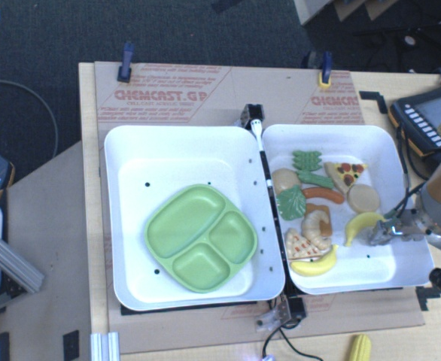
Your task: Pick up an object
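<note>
Just left of the fingers (380, 234) lies a banana (360, 225).

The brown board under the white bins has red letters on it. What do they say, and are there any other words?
"CHEMCAST G P" on the brown board, behind the left bin; the smaller red lines are blurred.
"CHEMCAST", partly hidden, on the board behind the right bin.
The black device's buttons are too small to read.

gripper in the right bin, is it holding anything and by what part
Cannot be told. The gripper sits low in the right bin, right beside the curved banana, but nothing shows clearly between it.
</note>
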You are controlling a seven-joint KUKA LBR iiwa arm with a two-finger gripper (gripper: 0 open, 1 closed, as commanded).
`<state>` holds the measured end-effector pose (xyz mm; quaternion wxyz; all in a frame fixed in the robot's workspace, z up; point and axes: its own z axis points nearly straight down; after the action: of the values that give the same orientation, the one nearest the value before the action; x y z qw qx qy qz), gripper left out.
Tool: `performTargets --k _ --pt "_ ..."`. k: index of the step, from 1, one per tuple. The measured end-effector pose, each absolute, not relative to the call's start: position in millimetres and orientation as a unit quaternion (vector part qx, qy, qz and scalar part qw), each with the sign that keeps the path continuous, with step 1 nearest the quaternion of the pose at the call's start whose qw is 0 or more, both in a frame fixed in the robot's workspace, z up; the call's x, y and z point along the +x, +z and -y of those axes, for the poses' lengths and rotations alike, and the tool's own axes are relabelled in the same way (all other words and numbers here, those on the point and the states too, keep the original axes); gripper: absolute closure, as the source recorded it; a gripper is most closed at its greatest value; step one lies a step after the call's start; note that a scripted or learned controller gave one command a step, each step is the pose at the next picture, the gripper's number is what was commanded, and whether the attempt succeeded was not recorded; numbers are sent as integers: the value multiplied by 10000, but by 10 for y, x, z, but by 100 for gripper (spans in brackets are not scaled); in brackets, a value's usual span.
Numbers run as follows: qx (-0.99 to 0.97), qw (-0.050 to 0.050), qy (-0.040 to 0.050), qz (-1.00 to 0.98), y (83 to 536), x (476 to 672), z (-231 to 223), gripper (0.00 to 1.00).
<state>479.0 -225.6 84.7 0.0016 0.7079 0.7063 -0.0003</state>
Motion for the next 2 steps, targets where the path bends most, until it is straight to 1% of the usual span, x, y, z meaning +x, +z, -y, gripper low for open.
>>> performTargets --k 2 --pt "7074 11 2 -7068 846 4792 2239 100"
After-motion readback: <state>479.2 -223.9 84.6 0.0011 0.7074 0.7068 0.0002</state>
